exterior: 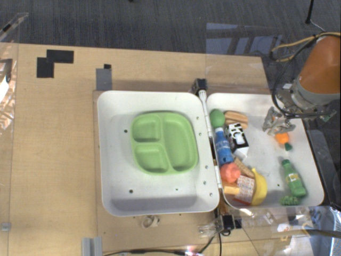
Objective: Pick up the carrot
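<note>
The carrot (282, 138), a small orange piece with a green end, is observed lying on the floor of the right bin (314, 159), toward its 2 o'clock corner. The gripper (278, 122) is positioned just beside the carrot, at roughly 11 o'clock from it, low over the bin. Nothing is seen between its fingers; whether they are spread or closed cannot be told at this angle.

The pick is judged not yet accomplished: the carrot rests on the bin floor and is not lifted. What remains is alignment over the carrot, closure on it, and the lift.

Other items are noted in the same bin: a green bottle (292, 179) at 5 o'clock from the carrot, well apart, and a crowded cluster along the bin's 9 o'clock wall, including a blue bottle (222, 147) and a banana (259, 187). In the left bin (112, 185) a green divided tray (162, 142) is seen.
</note>
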Robot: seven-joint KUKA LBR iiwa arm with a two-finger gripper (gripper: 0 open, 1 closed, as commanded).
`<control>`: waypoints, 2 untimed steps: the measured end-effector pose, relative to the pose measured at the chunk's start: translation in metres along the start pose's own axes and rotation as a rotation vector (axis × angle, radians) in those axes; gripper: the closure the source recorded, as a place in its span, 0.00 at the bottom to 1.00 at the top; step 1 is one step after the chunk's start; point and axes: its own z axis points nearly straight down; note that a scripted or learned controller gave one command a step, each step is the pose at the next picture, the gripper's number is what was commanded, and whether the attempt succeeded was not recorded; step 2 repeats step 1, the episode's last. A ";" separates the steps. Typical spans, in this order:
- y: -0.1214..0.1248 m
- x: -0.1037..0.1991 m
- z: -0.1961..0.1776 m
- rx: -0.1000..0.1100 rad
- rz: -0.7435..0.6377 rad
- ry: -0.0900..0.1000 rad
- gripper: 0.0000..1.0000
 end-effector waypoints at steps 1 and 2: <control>0.000 0.000 0.001 -0.001 0.000 0.000 0.00; 0.000 0.000 0.001 -0.001 0.000 0.000 0.00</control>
